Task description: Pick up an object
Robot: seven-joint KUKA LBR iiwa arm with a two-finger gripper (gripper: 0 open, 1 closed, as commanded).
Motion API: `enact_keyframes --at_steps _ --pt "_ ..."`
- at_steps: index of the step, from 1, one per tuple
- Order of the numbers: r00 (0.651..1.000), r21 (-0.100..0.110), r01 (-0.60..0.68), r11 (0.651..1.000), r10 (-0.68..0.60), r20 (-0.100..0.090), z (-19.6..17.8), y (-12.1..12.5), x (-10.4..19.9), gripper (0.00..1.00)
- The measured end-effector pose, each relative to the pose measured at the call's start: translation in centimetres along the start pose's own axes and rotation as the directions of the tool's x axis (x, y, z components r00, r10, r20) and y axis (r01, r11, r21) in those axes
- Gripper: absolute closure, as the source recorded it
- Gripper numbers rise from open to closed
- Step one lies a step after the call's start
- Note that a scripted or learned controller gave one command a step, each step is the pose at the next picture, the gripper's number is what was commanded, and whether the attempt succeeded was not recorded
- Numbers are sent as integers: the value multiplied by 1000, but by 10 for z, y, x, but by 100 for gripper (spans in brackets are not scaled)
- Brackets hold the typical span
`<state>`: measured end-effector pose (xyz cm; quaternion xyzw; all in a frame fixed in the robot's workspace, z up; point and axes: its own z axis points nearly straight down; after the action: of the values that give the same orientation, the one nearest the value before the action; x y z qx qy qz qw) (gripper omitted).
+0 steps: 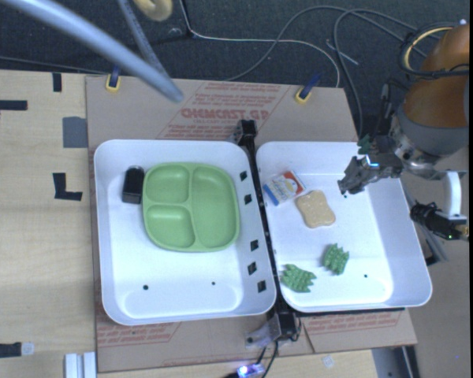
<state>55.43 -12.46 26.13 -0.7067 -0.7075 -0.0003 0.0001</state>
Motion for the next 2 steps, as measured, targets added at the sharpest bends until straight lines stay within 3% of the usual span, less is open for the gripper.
enact_keyframes --at_steps 2 --pt "1000 3 6 1000 -6 -1 17 23 123 100"
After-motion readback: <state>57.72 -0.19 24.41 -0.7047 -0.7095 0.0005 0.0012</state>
